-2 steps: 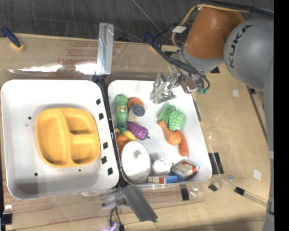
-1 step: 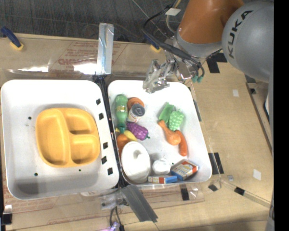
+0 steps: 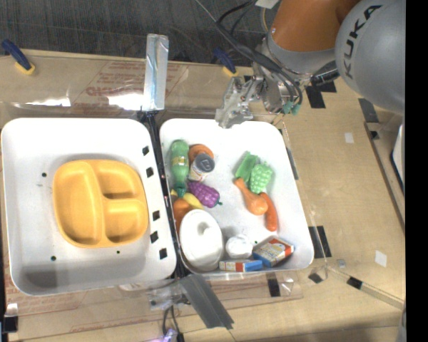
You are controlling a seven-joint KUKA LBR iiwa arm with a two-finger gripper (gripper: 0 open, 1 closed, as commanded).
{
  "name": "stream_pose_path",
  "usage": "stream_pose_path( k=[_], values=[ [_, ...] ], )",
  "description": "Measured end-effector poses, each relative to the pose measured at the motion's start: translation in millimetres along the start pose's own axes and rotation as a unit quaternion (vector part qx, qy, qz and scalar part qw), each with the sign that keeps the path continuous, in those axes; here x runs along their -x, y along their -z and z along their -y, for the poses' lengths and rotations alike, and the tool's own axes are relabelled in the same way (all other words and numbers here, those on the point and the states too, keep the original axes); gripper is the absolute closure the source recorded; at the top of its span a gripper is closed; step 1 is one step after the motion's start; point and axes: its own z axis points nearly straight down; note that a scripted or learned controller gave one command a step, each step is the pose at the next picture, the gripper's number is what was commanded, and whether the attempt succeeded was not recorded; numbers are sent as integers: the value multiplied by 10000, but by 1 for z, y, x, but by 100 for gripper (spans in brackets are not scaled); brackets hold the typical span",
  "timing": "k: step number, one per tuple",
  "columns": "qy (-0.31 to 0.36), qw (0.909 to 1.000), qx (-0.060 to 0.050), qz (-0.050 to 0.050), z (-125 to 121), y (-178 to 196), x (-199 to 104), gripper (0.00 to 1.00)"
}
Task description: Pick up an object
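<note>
The right bin (image 3: 291,191) holds several toy foods and small packs. A green bottle-like piece (image 3: 179,159) lies by its left wall, with a small dark-capped can (image 3: 202,165) and a purple eggplant (image 3: 204,193) beside it. Green leafy pieces (image 3: 254,171) and an orange carrot-like piece (image 3: 252,199) lie in the middle. A white cup (image 3: 200,238) and a small red and white box (image 3: 273,250) sit near the front. My gripper (image 3: 233,110) hangs over the bin's far rim, above and apart from all of them, with nothing seen in it.
The left bin (image 3: 21,191) holds a yellow divided tray (image 3: 100,201). A strip of silver tape (image 3: 157,70) stands at the far seam between the bins. Cables (image 3: 235,20) trail behind the arm at the back.
</note>
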Motion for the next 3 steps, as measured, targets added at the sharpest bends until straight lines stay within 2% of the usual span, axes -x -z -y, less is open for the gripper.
stream_pose_path(
  k=[1,2,3],
  values=[
    [17,10000,-5,21,-1,11,1,100],
    [187,9998,11,-25,-35,-28,0,100],
    [202,9998,5,2,-36,-15,2,100]
  ],
)
